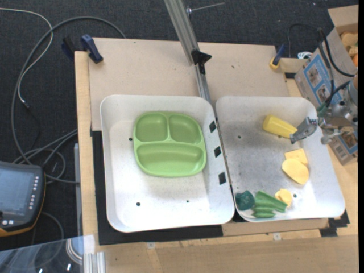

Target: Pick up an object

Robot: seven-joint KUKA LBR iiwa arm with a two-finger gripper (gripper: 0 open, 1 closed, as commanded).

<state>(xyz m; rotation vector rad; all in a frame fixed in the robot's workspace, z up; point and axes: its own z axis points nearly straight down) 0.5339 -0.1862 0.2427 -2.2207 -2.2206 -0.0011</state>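
- Two shallow white bins side by side on a pale wooden bench (142, 67): left bin (119, 203), right bin (250, 152).
- In the left bin, a green divided plate (169, 144) with three compartments, lying flat towards the far half.
- Reaching in over the right bin's right rim, the grey arm (336, 118) — gripper (302, 132) low at the far right part of that bin.
- Just beside the gripper's tip, on its left, a yellow block (277, 126); touching or merely close, impossible to tell from this angle.
- How wide the claw stands: cannot be told. Nothing seen in its hold.
- Nearer the front, below the gripper, two pale yellow wedges (296, 170) lying one against the other.
- Along the right bin's front edge, a small yellow piece (283, 197), green pods (266, 203) and a dark green lump (245, 199) — all close together.
- Between the bins, small black clips (216, 151) on the shared rim.
- Slanting down from the top to the bins' far junction, a metal pole (181, 21).
- Off the bench at lower left, a control tablet (17, 195) on the dark floor, with cables (34, 67) nearby.
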